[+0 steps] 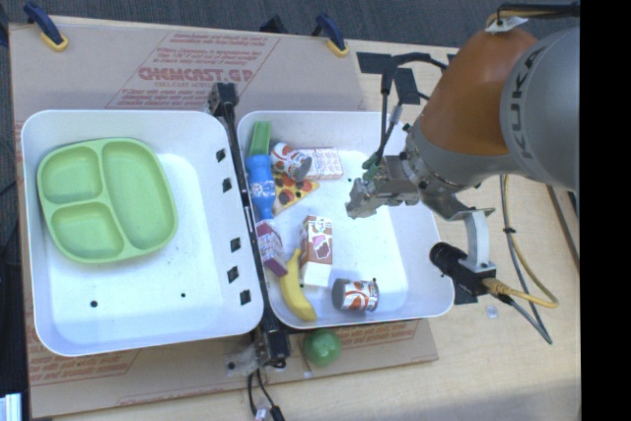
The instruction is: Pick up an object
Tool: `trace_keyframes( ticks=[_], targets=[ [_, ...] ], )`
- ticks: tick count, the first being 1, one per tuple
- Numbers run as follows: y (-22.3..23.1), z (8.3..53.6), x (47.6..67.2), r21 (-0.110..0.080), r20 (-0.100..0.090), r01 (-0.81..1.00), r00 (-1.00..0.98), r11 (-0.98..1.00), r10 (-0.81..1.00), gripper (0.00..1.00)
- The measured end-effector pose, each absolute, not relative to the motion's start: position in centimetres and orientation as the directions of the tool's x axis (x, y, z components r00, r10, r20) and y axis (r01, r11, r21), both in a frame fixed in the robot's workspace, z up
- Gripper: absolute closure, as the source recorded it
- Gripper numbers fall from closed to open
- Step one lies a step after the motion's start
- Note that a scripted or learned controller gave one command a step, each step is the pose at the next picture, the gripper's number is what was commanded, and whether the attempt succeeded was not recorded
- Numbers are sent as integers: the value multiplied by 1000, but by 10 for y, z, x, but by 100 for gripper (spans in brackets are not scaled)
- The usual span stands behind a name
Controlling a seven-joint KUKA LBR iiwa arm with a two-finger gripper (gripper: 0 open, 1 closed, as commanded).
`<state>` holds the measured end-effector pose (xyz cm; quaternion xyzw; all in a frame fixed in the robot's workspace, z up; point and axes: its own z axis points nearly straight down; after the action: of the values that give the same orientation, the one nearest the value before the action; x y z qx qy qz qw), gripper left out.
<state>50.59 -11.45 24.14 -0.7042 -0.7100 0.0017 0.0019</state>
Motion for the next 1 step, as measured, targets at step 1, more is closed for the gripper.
trace_keyframes(
  ticks=[1],
  targets=[
    [-109, 227, 517, -6, 0, 1000, -9, 9, 1000, 100]
  ],
)
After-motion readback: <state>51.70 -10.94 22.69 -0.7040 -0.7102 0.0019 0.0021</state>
